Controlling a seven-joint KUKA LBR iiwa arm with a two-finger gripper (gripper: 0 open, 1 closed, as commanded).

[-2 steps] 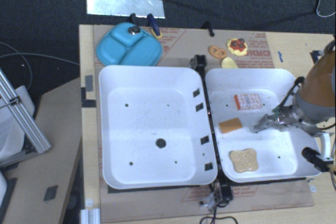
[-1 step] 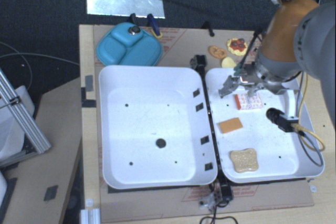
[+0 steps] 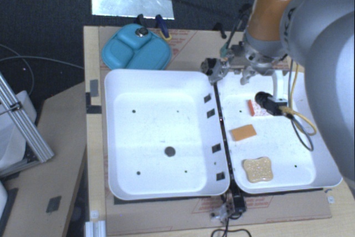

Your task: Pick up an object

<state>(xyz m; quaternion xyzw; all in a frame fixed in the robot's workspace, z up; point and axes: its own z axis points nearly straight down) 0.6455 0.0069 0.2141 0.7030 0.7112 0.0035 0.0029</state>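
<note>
Orange flat tile lies mid-floor in right bin, apart from the end effector, which hangs over that bin's far rim. Tile sits camera-ward of it, long axis roughly across the bin. How far it's open: can't tell; nothing seen held.

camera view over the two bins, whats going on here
A grey and orange robot arm reaches in from the right, its gripper above the back edge of the right bin. I see nothing held. An orange square, a tan toast-shaped piece and a small red item lie in that bin; a dark disc lies in the left bin.
</note>
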